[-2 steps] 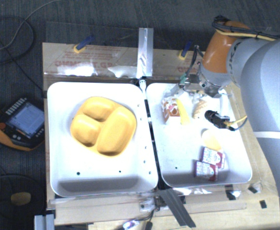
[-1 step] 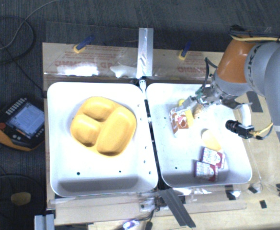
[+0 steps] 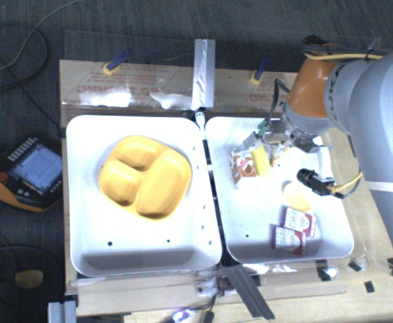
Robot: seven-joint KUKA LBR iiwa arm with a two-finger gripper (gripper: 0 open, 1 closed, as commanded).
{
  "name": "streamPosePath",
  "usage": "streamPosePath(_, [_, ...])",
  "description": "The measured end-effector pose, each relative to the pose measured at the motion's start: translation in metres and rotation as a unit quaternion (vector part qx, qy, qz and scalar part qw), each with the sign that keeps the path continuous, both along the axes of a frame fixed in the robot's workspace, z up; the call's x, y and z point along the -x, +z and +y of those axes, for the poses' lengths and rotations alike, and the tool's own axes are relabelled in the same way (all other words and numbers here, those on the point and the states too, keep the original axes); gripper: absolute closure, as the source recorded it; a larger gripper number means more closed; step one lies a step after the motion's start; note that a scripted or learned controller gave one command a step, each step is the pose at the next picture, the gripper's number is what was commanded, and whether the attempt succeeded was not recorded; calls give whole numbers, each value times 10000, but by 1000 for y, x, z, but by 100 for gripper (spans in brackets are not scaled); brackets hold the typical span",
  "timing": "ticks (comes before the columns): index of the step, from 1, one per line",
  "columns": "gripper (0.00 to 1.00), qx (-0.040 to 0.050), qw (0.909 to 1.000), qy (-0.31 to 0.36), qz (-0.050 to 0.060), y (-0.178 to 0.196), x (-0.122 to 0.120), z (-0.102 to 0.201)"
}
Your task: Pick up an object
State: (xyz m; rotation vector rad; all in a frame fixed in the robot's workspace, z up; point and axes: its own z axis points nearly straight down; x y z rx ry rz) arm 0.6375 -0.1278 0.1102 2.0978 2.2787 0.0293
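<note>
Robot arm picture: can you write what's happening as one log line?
gripper: over right bin, beside yellow block | grasp: unclear | left bin: yellow bread-shaped toy

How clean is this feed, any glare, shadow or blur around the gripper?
Camera view: the white bins are bright and nearly washed out, hiding surface detail; the gripper looks soft and slightly blurred above the yellow packet; the large yellow object casts a soft shadow along its lower edge; the dark floor stays dim.

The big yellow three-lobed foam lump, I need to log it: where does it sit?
In the camera view, the yellow three-lobed foam lump lies mid-way in the left white bin.
</note>
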Motion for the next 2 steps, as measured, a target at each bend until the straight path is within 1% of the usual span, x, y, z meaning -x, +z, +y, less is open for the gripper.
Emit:
streamPosePath(1, [100, -42, 10000, 56, -24, 13, -4, 8])
streamPosePath(2, [100, -46, 9887, 1472, 284, 118, -2, 49])
